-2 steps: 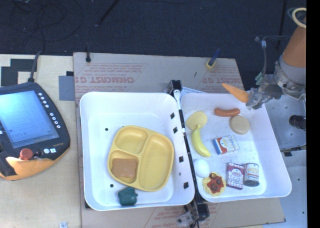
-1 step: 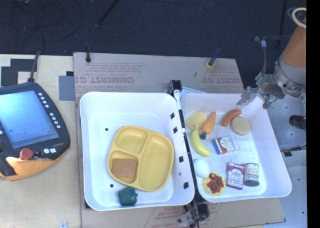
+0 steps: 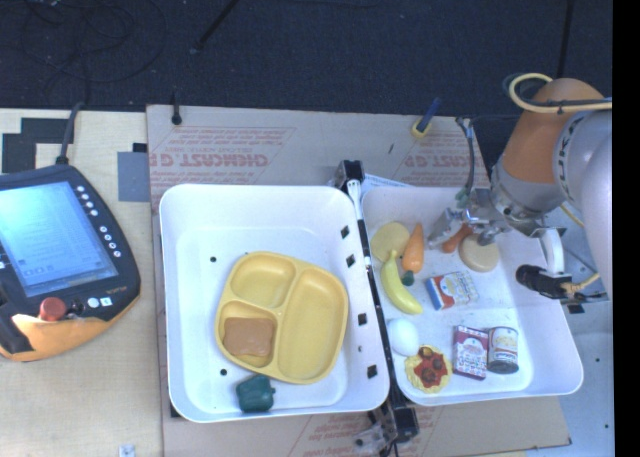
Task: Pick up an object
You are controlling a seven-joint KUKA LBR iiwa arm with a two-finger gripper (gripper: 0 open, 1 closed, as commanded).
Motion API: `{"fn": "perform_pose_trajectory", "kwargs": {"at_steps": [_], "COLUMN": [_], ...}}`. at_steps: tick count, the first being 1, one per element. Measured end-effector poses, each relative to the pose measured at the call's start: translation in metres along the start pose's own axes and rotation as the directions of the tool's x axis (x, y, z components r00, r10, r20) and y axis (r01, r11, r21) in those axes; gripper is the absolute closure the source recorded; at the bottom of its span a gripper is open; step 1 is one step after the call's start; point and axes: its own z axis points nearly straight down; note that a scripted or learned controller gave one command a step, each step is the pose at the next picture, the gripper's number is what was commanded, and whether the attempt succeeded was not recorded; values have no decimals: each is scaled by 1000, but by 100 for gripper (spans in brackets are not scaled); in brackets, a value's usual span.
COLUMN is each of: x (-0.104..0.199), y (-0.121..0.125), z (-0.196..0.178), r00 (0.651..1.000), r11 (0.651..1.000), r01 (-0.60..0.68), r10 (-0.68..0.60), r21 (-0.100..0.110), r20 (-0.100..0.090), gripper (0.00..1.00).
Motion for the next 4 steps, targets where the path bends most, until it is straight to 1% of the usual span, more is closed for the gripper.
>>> {"fn": "perform_pose_trajectory", "kwargs": {"at_steps": [1,3,4], "x": [-19,-14,-17], "y": [1,0,1], "z": [0,-1,0], "r00": [1000,1000,1000], "r11": [1000,1000,1000], "r01": [2,0,1], "r10": [-2,0,-1], "r21": [-1,-3,-1], "r20": [0,3,1], "gripper": [0,0,0]}}
